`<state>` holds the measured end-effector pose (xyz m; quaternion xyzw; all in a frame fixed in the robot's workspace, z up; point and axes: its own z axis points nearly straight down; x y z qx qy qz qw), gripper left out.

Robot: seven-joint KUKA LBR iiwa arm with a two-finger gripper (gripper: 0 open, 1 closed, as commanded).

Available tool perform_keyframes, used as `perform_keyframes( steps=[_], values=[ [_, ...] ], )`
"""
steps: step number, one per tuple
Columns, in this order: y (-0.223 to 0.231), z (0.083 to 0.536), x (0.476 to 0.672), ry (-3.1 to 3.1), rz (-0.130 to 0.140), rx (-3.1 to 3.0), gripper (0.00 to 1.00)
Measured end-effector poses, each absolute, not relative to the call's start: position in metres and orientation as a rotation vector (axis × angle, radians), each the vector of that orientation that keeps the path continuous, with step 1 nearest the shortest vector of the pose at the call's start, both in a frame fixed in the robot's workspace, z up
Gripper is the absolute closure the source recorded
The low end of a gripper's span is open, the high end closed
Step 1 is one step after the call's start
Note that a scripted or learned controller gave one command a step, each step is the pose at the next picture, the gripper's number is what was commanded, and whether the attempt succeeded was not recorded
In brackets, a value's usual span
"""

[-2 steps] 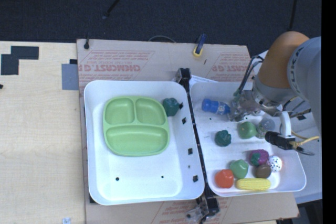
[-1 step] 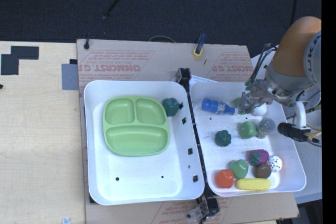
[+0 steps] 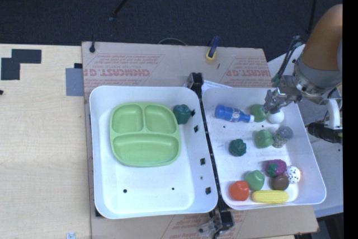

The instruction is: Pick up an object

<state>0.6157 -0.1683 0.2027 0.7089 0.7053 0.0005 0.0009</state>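
Over the right bin's (image 3: 313, 176) far corner, the gripper (image 3: 274, 101) is hovering; whether it is released or clenched, I cannot tell. A white ball (image 3: 275, 117) is lying just below it, beside a green piece (image 3: 258, 112).

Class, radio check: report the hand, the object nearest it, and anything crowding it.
Hand low over right bin's far edge. White ball just beneath, not gripped. Green ball and blue bottle crowd alongside.
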Motion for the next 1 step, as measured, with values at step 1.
perform_keyframes(
  steps=[1],
  values=[
    [-0.1698,0.2293,0.6160,2.219,0.002,2.222,1.00]
  ],
)
